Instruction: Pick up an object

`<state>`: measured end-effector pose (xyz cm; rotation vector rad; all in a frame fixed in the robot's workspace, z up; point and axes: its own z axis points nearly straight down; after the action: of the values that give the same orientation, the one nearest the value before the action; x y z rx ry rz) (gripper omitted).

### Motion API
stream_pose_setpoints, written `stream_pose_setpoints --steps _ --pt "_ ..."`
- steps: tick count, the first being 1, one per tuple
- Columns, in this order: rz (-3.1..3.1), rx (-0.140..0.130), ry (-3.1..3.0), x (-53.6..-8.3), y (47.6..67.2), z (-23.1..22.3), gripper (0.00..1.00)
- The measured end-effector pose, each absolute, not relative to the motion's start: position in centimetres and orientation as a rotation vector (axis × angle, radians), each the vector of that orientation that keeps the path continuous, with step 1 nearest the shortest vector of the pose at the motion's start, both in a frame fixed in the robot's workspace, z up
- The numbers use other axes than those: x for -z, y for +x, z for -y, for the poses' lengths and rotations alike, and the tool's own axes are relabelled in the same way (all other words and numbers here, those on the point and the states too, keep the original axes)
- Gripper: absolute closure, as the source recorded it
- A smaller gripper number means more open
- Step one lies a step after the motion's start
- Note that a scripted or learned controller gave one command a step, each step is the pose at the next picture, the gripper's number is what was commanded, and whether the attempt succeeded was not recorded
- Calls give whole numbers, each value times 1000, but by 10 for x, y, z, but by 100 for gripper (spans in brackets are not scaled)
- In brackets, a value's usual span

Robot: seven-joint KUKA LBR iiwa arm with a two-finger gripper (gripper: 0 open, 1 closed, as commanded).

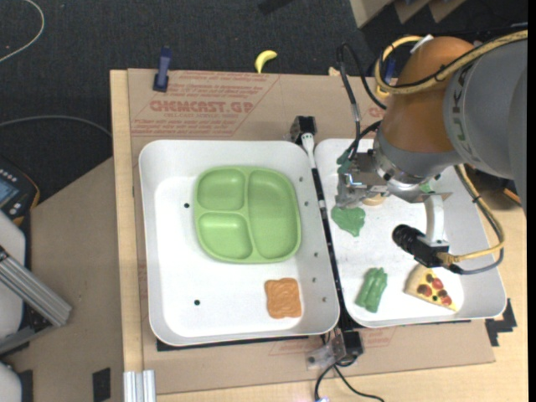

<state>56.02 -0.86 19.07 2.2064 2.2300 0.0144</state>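
Gripper (358,198): low in the right bin (486,296), just above the green leafy piece (348,219)
Grasp: cannot tell, possibly touching the leaf
Right bin: green pickle (372,289), pizza slice (433,289)
Left bin (167,249): green divided plate (248,213), orange waffle (283,297)

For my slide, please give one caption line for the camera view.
KUKA gripper poised over a green toy in the right bin; divided green plate in the left.

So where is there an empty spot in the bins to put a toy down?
The left white bin has bare floor left of the green divided plate, and in front of it beside the orange waffle-like piece. The right white bin is crowded: the gripper, a green leafy piece, a green pickle-like toy and a pizza slice toy.
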Motion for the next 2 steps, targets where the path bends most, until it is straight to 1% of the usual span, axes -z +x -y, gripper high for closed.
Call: stream_pose_setpoints --steps 1,2 --pt "-2238 0 2215 -188 522 -80 100" --pt "-2230 -5 2214 -242 480 -133 100"
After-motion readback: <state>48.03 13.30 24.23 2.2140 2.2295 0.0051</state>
